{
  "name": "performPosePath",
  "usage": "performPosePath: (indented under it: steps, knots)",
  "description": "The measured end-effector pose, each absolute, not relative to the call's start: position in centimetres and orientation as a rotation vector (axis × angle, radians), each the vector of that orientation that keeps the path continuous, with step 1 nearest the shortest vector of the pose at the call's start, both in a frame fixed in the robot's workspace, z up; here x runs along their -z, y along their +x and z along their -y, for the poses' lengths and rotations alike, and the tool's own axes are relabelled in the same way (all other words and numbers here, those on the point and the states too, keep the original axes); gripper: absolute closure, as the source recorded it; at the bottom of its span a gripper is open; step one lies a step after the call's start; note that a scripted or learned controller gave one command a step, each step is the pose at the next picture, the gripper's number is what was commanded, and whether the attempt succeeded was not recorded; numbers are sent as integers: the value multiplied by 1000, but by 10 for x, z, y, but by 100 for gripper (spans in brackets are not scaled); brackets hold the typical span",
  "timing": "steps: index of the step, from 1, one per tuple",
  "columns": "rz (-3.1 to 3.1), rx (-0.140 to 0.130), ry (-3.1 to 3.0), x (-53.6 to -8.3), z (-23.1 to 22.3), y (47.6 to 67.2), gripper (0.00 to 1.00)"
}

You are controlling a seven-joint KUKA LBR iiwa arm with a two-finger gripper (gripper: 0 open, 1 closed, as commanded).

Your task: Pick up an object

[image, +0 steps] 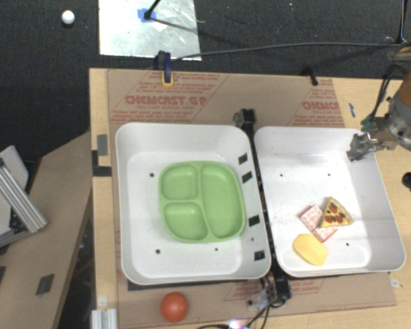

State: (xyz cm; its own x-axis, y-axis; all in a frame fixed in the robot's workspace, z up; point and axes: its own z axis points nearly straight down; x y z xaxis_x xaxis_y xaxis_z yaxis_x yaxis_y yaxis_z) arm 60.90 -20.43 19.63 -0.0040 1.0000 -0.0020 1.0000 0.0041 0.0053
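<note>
Hovering at the right bin's [383,204] edge, seemingly empty: end effector [359,144].

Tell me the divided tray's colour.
Light green; the divided tray shows in the camera view, left bin.

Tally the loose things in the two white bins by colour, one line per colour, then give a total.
Green: 1, the divided tray in the left bin
Yellow: 1, the rounded lump in the right bin
Pink: 1, the small square piece in the right bin
Yellow and red: 1, the pizza slice in the right bin
Total: 4
</note>
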Motion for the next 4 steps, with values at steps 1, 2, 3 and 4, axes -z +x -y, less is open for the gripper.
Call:
performPosePath:
  steps: [1,2,3,4]
  knots:
    - [-2223,-4,2212,-229,205,610,100]
    - [-2233,-3,2211,-224,145,594,100]
    - [-2233,-2,2212,-217,91,589,100]
    - [-2234,-2,2213,-217,35,565,100]
